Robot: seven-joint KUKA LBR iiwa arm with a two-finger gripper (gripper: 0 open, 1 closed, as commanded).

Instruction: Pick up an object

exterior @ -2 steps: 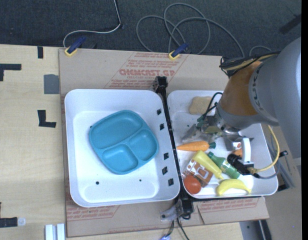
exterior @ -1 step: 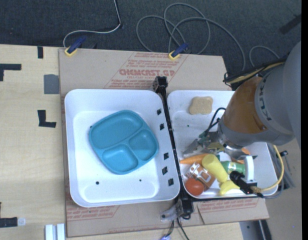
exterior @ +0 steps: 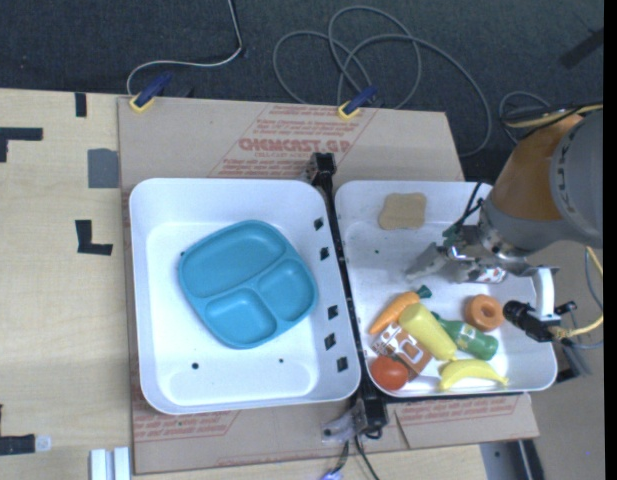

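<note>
- Reaching in from the right, the grey arm point(exterior: 553, 193) with its orange band hangs over the right bin point(exterior: 360, 228), and its pincer point(exterior: 433, 260) sits low above the bin's bare middle floor.
- Whether the pincer is released or clenched I cannot tell; nothing can be seen held in it.
- A tan slice of bread point(exterior: 402, 210) lies near the far wall of the right bin, apart from the pincer.
- Toy foods crowd the near end of that bin: a carrot point(exterior: 396, 309) just near of the pincer, a yellow piece point(exterior: 428, 330) beside it, and a green piece point(exterior: 471, 339) to the right of that.
- An orange ring like a doughnut point(exterior: 483, 312) lies near the right wall.
- A banana point(exterior: 471, 373) lies along the near wall, a red tomato point(exterior: 390, 373) sits in the near left corner, and a small brown and white packet point(exterior: 402, 346) lies between tomato and carrot.
- The left bin point(exterior: 153, 298) holds a blue divided plate point(exterior: 248, 283), lying flat.
- Both bins stand side by side on a cardboard sheet point(exterior: 278, 143) on the desk point(exterior: 48, 268), and cables point(exterior: 378, 53) loop on the dark floor beyond.
</note>
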